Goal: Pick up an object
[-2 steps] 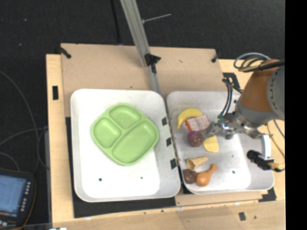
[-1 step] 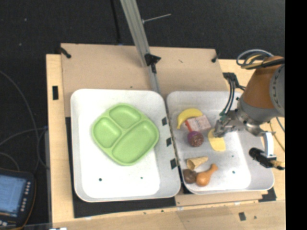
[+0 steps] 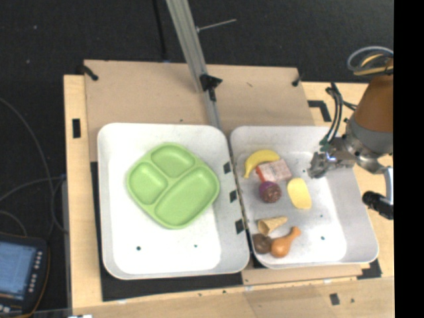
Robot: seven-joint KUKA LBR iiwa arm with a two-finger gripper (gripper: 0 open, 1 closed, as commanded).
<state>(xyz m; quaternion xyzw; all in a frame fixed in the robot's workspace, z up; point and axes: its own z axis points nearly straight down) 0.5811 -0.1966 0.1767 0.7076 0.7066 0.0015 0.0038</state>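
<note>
The right bin [image 3: 344, 234] holds a yellow banana [image 3: 260, 159], a red and white packet [image 3: 273, 171], a dark red round fruit [image 3: 269, 191], a pale yellow piece [image 3: 299, 194], a cone-shaped piece [image 3: 272, 225], a dark brown lump [image 3: 262, 244] and an orange pear-shaped item [image 3: 283, 242]. My gripper [image 3: 319, 166] hangs over the right bin's upper right part, just right of the packet and above the yellow piece. Nothing shows between its fingers.
The left bin [image 3: 119, 244] holds a green divided plate [image 3: 173, 185]. A metal pole [image 3: 189, 45] slants down to the bins' back edge. The arm's orange band [image 3: 377, 108] sits at the right. A screen device [image 3: 20, 270] lies at the lower left.
</note>
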